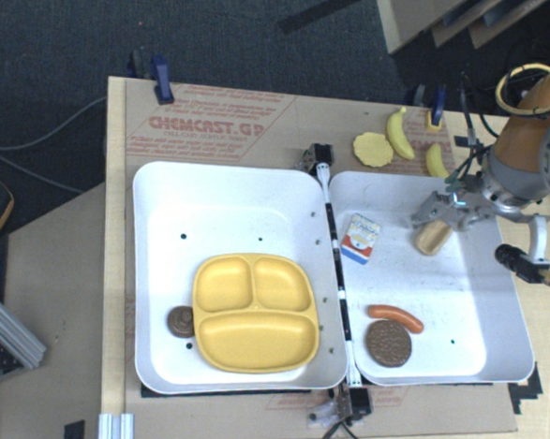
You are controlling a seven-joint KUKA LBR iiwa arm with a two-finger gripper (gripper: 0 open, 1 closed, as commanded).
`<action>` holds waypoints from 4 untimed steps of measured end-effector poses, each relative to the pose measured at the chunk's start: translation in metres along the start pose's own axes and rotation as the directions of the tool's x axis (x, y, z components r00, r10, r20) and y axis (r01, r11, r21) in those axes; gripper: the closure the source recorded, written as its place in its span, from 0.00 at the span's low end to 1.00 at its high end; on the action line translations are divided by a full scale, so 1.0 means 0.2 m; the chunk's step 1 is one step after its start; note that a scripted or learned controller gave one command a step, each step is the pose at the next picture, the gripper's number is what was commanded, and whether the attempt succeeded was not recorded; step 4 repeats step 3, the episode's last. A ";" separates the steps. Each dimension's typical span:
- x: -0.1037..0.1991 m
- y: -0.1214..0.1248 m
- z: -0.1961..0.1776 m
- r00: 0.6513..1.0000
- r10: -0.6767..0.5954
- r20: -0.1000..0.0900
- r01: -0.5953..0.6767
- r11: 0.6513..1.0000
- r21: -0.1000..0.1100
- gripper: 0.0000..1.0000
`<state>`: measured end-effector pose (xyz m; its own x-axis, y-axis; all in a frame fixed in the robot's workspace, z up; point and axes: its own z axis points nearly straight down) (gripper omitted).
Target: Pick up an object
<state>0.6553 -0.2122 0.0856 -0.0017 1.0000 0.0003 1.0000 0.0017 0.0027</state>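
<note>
My gripper hangs over the far part of the right bin, with the grey arm and its orange band coming in from the right. A tan cylinder-shaped piece lies right under the gripper's tip, touching or nearly touching it. In the same bin I see a small white carton with red and blue print, a reddish sausage and a round brown cookie.
The left bin holds a yellow compartment tray and a brown cookie at the tray's left. Behind the right bin, on the bench, lie a yellow disc and two banana pieces. A black part of the arm overhangs the right rim.
</note>
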 end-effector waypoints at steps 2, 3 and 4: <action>0.26 -0.12 -0.05 1.000 -0.001 0.001 0.001 1.000 0.003 1.00; 0.69 -0.30 -0.52 1.000 -0.005 -0.002 0.005 1.000 0.000 1.00; 0.69 -0.30 -0.52 1.000 -0.005 -0.002 0.005 1.000 0.000 1.00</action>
